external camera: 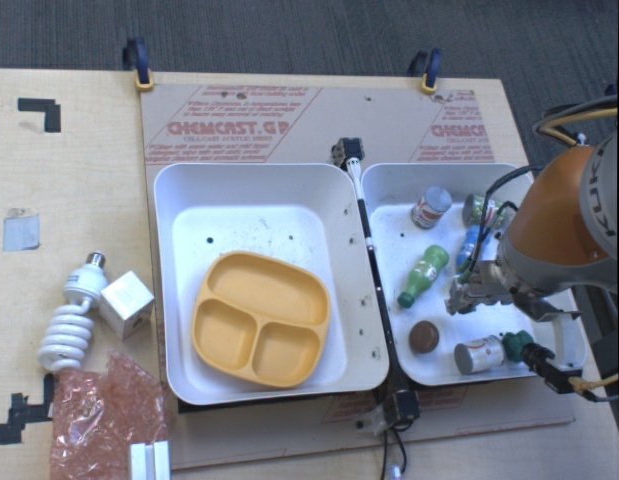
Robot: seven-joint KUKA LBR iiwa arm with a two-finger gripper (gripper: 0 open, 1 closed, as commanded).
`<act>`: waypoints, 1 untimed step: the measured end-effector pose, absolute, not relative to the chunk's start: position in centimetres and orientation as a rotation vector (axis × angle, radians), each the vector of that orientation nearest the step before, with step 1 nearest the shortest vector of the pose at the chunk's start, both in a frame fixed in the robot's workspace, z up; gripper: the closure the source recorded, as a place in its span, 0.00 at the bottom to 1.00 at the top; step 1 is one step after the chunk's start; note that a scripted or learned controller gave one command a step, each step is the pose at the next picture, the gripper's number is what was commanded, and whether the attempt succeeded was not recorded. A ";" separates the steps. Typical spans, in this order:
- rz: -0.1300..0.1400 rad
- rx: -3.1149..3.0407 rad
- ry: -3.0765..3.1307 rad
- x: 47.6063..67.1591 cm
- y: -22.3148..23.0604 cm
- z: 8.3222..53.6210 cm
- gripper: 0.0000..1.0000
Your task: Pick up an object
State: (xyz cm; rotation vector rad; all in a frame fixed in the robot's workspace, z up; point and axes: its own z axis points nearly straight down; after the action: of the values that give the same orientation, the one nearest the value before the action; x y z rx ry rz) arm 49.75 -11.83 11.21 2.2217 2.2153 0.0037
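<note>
Right bin (389,183): green bottle (423,273) at centre; brown ball (423,337) below it. Gripper (467,296) poised just right of bottle; jaw state cannot be told. Bottle's body should be straddled squarely before closing.

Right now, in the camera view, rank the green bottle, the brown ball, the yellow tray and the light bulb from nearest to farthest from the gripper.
From the gripper:
1. Green bottle, right bin, just left of it.
2. Brown ball, right bin, below-left; close to the bottle's distance.
3. Yellow tray, left bin.
4. Light bulb, on the bench, far left.
</note>
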 end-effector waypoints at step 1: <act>0.003 2.222 2.216 49.7 -11.8 11.2 0.00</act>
State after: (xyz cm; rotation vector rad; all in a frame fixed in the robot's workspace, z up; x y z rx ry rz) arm 49.74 -11.83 11.21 2.2224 2.2155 0.0034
